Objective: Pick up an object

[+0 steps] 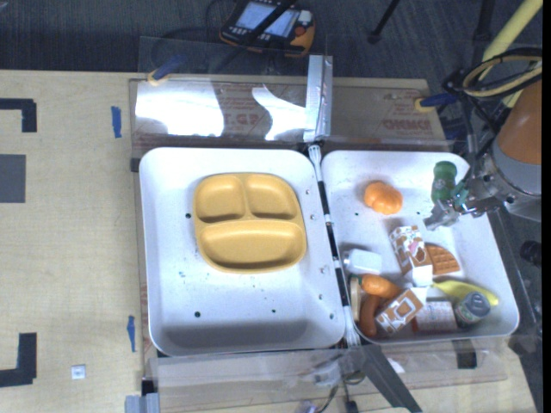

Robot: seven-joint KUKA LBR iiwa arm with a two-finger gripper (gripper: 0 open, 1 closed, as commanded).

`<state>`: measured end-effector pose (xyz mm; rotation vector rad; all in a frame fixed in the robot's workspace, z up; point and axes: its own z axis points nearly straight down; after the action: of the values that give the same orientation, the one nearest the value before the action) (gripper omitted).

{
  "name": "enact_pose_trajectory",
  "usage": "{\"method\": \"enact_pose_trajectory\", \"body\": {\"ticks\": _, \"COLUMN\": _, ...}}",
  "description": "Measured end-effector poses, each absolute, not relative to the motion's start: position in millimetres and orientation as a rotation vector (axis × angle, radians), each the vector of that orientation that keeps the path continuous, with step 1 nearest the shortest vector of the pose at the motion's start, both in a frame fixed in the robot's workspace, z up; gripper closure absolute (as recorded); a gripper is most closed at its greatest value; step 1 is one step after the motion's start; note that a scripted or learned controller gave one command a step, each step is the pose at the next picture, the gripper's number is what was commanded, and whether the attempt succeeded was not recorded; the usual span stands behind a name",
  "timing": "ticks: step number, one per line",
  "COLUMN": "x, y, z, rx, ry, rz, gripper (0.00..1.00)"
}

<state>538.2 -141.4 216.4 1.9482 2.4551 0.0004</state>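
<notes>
My gripper [446, 206] hangs over the upper right part of the right bin [508, 304], reaching in from the right edge. A small green object [444, 177] sits right at its upper left side; I cannot make out whether it is gripped or just beside the gripper. Below the gripper lie a patterned brown-and-white carton [407, 244] and a waffle piece [442, 259]. An orange fruit [382, 197] rests to the gripper's left, apart from it.
The front of the right bin holds a white block [365, 260], an orange vegetable [375, 285], a second carton [399, 310], a yellow banana [469, 292] and a lying bottle [441, 315]. A yellow divided plate [250, 220] sits in the left bin [164, 299].
</notes>
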Motion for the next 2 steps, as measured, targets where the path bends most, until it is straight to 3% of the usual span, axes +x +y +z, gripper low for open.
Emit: {"method": "enact_pose_trajectory", "body": {"ticks": 2, "x": 529.6, "y": -104, "z": 175, "rx": 1.871, "ry": 2.527, "rz": -0.001, "gripper": 1.00}}
